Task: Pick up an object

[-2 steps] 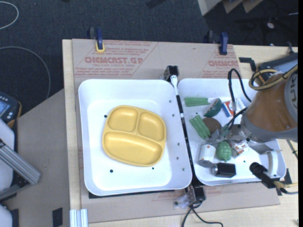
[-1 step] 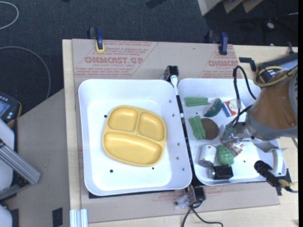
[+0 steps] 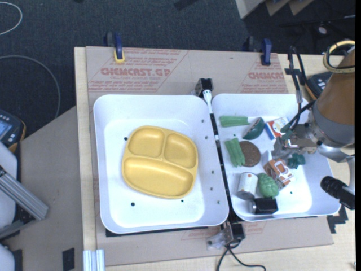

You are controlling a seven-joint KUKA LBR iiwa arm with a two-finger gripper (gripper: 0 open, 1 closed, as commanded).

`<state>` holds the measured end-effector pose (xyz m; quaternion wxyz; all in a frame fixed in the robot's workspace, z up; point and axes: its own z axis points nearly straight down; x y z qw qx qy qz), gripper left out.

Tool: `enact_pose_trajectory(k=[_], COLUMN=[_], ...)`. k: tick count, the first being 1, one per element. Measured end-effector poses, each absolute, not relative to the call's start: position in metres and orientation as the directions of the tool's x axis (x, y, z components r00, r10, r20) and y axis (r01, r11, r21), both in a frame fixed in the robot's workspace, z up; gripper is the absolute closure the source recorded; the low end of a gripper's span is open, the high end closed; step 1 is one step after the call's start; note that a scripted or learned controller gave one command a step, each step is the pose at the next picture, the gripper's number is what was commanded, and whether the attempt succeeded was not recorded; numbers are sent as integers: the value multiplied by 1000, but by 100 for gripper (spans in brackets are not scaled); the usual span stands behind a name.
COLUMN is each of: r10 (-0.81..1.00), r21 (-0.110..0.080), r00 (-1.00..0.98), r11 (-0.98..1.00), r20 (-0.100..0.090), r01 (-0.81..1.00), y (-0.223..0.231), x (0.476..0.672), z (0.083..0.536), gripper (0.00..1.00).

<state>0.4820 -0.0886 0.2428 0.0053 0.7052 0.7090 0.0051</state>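
- Left bin [image 3: 107,168]: holds a yellow divided plate [image 3: 159,161], lying flat near its middle; nothing else in w/ it.
- Board [image 3: 169,72] under both bins: red print reads "CHEMCAST G P" behind the left bin, and "CHEMCAST" again, cut off, behind the right bin [image 3: 302,199]. Other, smaller lines too small to read.
- Right bin: the clutter to pick from. Green strip [image 3: 233,120] at its back, green block [image 3: 234,152] beside a brown disc [image 3: 250,153], white cup [image 3: 246,183], green lumpy toy [image 3: 267,186], black box [image 3: 264,206] at its front edge, printed packet [image 3: 280,171].
- Gripper [image 3: 293,144]: low over the right bin's right half, just above the packet; can't tell how it's set, and nothing seen held.
- Progress, my read: approach only. Grasp and lift both left to do; packet prob. the nearest target.
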Motion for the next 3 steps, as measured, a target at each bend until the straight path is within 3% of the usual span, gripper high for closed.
enact_pose_trajectory(k=[1,2,3], r10=[1000,1000,1000], r21=[4,3,-10], r00=[-2,-1,4], r11=[2,1,-4], r20=[-1,-1,1], r01=[1000,1000,1000], y=[-90,-90,-117], x=[480,480,477], z=[246,246,137], gripper=[100,0,0])
